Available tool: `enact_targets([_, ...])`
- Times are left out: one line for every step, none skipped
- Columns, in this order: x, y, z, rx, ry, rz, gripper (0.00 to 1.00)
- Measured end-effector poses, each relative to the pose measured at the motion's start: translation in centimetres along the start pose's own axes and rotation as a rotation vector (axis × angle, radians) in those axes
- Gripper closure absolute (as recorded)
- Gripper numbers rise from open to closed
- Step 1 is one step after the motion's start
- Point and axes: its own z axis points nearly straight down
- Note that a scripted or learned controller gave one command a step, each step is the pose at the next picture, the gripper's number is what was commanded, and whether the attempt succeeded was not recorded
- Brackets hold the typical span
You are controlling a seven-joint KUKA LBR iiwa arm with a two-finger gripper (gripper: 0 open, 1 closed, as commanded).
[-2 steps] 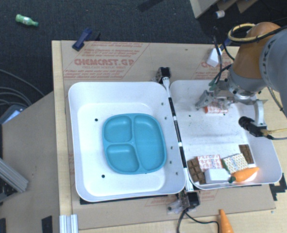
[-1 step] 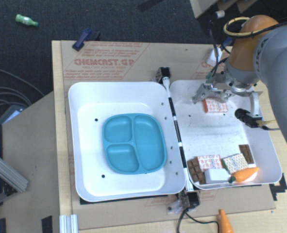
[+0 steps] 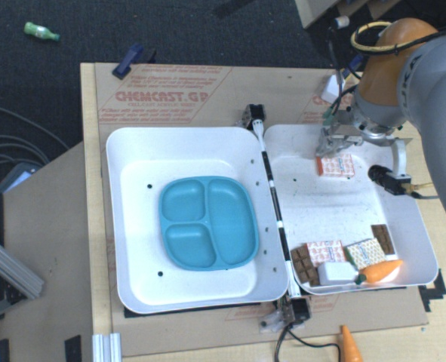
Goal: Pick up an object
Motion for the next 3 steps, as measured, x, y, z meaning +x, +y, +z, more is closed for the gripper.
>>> enact_targets([0.0, 0.0, 0.0, 0.001, 0.0, 0.0, 0.0])
enact_targets([0.0, 0.1, -1.0, -0.002, -0.001, -0.001, 1.0])
enact_targets([0.0, 0.1, -1.0, -0.001, -0.001, -0.001, 0.0])
